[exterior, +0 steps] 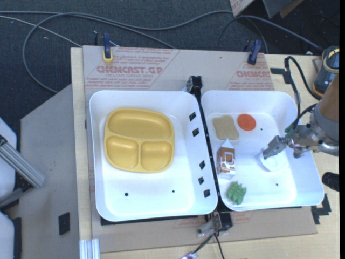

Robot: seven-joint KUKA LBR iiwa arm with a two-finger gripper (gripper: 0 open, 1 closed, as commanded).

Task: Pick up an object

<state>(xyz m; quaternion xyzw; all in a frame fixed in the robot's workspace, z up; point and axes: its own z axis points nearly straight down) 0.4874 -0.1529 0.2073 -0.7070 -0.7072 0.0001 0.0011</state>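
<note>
The gripper (271,151) hangs low in the right bin (285,190). How far the jaws are open, I cannot tell, and nothing is seen between them. To their left lie the packet (226,161), the tan slice (225,127) and the orange disc (247,122); the green piece (236,192) is lower left. The yellow tray (139,140) is well apart, in the left bin (145,198).

2 white bins (102,161) — 1 yellow tray (140,140), 1 tan slice (225,127), 1 orange disc (247,122), 1 brown packet (226,161), 1 green piece (236,192).
</note>
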